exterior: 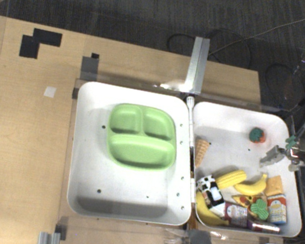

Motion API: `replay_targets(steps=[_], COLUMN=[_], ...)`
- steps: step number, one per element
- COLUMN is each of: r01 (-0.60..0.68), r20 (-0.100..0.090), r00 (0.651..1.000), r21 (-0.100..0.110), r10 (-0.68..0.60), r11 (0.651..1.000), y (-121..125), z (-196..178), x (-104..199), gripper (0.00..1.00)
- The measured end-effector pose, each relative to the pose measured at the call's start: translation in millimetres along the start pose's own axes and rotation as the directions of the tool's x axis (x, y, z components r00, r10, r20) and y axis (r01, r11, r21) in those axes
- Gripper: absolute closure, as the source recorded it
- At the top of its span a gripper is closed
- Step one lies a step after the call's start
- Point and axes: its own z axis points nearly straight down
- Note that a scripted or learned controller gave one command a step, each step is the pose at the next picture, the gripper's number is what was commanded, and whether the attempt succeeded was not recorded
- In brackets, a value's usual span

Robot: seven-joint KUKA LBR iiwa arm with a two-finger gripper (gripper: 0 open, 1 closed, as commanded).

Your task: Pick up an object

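Observation:
The right bin [227, 120] holds a pile of toy food along its front. In the pile are a yellow corn cob [231, 177], a banana [250, 187], a black-and-white cow figure [208, 186], a tan cracker [274, 184] and a small can [278, 211]. A waffle cone [201, 150] lies near the bin's left wall. A small red and green ball [257, 135] sits alone at the back right. My gripper [282, 161] hangs over the bin's right side, just behind the cracker. It is open, with nothing between its fingers.
The left bin [87, 154] holds a green divided plate [140, 135]. A metal post [198, 62] stands behind the seam between the bins. Cables lie on the dark floor at the back right. Bare white floor shows in the right bin's back half.

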Motion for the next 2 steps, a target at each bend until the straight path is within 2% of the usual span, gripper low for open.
replay_targets(steps=[1, 2], r01=[0.355, 0.33], r20=[0.018, 0.025], r00=[0.935, 0.944], r21=[-0.024, -0.04], r10=[-0.355, -0.329], r11=[0.935, 0.943], y=[-6.6, 2.2], z=[87.8, 95.6], x=[31.5, 95.0], gripper=[0.0, 0.0])
